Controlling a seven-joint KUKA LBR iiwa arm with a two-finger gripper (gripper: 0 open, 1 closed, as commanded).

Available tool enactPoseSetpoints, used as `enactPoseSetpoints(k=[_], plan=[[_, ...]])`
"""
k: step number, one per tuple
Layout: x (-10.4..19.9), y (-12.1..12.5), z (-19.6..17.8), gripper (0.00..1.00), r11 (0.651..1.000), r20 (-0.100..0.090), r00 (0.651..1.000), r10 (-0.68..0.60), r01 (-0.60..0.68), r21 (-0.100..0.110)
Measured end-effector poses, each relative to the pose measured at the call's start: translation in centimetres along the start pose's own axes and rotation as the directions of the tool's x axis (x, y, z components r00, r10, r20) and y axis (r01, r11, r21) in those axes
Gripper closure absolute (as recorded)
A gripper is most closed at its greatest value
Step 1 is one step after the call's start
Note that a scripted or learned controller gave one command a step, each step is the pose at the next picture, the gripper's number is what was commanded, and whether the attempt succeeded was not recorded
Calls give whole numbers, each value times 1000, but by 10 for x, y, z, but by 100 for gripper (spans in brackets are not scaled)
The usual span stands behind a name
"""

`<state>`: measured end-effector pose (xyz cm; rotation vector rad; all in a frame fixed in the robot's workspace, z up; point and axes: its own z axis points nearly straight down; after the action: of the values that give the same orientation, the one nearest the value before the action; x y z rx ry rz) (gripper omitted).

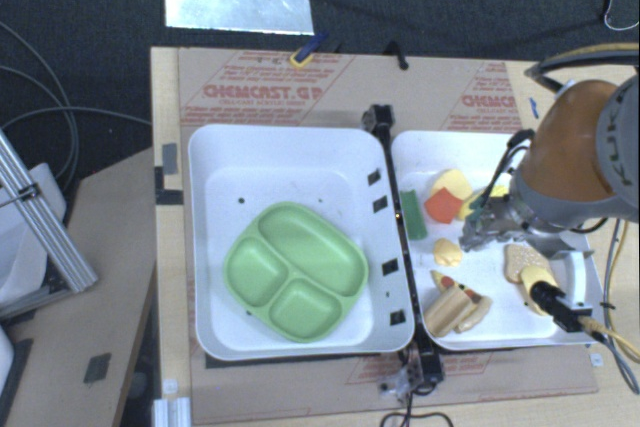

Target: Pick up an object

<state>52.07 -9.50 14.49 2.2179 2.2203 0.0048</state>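
While toy foods lie scattered in the right bin (415,150), the gripper (478,233) hangs low among them; its grip cannot be told, apparently seeking a pick.

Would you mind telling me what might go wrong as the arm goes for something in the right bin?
The gripper hangs among crowded toy food: the red piece, the yellow piece and a small pale piece lie close together, so it may nudge or catch two at once. The green block lies against the bin's dividing wall, leaving little room for a grasp there.
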Motion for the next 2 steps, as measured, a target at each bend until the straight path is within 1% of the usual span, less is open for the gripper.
enactPoseSetpoints(k=[1,2], plan=[[-8,-20,-21,100,1000,0,1000,1,-1,3],[55,-33,-40,100,1000,-4,1000,-7,7,2]])
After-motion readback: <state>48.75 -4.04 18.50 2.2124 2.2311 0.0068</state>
